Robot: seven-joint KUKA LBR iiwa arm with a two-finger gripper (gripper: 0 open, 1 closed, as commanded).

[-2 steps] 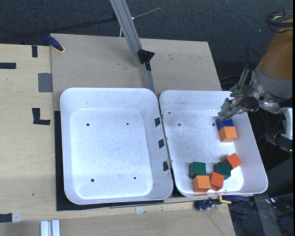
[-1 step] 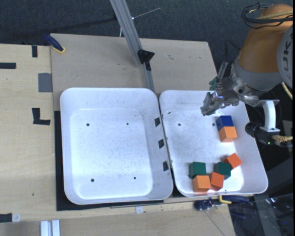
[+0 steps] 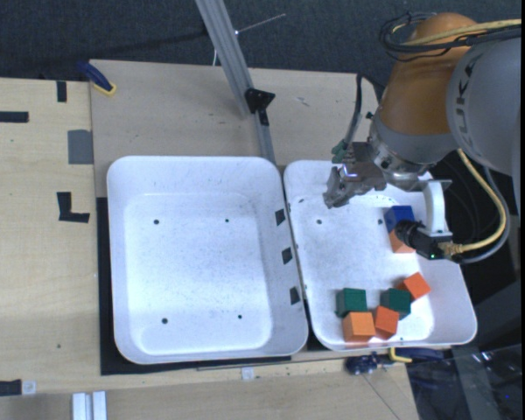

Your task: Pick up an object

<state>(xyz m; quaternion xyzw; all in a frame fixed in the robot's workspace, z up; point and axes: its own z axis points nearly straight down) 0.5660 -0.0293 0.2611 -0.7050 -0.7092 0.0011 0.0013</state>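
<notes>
- Since I'm hanging over the far end of the right bin point(image 3: 319, 234), nothing is anywhere near my gripper point(image 3: 339, 191) yet.
- Honestly can't tell from this angle whether I'm released or clenched. Nothing visible in my grasp, though.
- The goods sit toward the near end of this same bin: a dark green block point(image 3: 352, 300), an orange block point(image 3: 360, 325) just in front of it, then another orange one point(image 3: 386, 320) and a green one point(image 3: 396, 300) beside those.
- One more orange block point(image 3: 416, 284) lies by the right wall, and a blue block point(image 3: 402, 216) peeks out beside my wrist.
- The cluster lies toward the camera from me, well apart, so my guess is I travel along the bin first, then drop. The blocks look squarish, so no long axis to fuss over.
- The left bin point(image 3: 192, 252) doesn't matter here.
</notes>
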